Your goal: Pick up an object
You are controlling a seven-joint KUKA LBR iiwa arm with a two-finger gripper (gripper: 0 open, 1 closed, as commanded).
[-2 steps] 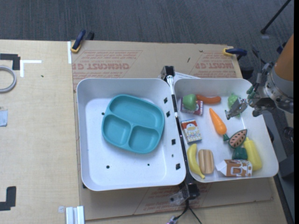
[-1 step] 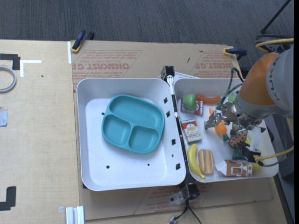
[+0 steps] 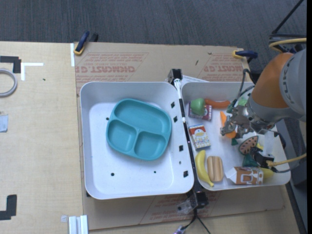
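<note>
Arm (image 3: 280, 89) reaches in from right, wrist bent downward; jaws blurred, state unclear.

Red printing is seen upside down on the cardboard sheet (image 3: 126, 62) lying under the bins, at its far edge; the large word appears to read "CHEMCAST GP", though this is uncertain. The smaller lines beneath it, and a similar print further right, cannot be read.

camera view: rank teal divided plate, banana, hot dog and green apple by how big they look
1. teal divided plate, by far the largest.
2. banana.
3. hot dog, shorter than the banana but thicker, so these two are close.
4. green apple, smallest.
</note>
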